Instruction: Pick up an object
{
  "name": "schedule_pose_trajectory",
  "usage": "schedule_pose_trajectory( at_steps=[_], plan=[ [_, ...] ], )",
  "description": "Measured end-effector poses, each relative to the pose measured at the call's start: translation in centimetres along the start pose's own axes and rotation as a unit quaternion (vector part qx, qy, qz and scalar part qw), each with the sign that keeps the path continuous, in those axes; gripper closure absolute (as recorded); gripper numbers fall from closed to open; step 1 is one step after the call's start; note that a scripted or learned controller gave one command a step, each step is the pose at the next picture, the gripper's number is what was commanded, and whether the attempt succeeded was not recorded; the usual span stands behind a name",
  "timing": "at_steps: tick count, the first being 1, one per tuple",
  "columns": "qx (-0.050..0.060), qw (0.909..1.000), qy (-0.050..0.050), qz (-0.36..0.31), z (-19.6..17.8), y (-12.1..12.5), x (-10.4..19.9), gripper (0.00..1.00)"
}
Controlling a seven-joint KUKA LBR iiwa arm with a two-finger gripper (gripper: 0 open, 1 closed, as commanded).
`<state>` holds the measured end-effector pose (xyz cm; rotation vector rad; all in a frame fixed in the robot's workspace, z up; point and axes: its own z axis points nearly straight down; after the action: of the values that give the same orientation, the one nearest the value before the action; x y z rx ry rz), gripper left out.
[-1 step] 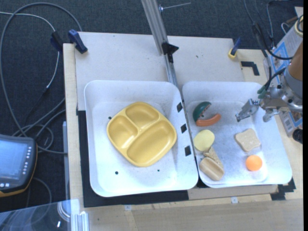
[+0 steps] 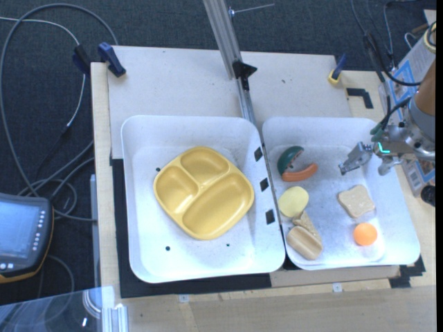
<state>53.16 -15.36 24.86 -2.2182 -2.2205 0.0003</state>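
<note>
The gripper [image 2: 354, 159] hangs over the right bin [image 2: 408, 216], toward its far right edge; whether it is apart or together cannot be told, and nothing shows in its grasp. Nearest, just toward the bin's near edge, lies a tan bread slice [image 2: 356, 201], with an orange ball [image 2: 365, 234] beyond it in the near right corner. Other food pieces lie along the bin's left edge.

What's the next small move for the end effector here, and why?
Probably a short descent toward the bread slice. The end effector hovers in the right bin just above that slice in the view with nothing between its fingers, and the slice lies apart from the orange ball.
</note>
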Motion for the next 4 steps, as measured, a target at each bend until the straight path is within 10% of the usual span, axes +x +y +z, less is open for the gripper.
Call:
schedule_pose_trajectory(
  at_steps=[3,4],
  plan=[
    [-0.002,1.0,-0.001,0.0,15.1,1.4,0.2,0.0],
    [-0.004,1.0,-0.001,0.0,13.9,1.5,0.3,1.0]
  ],
)
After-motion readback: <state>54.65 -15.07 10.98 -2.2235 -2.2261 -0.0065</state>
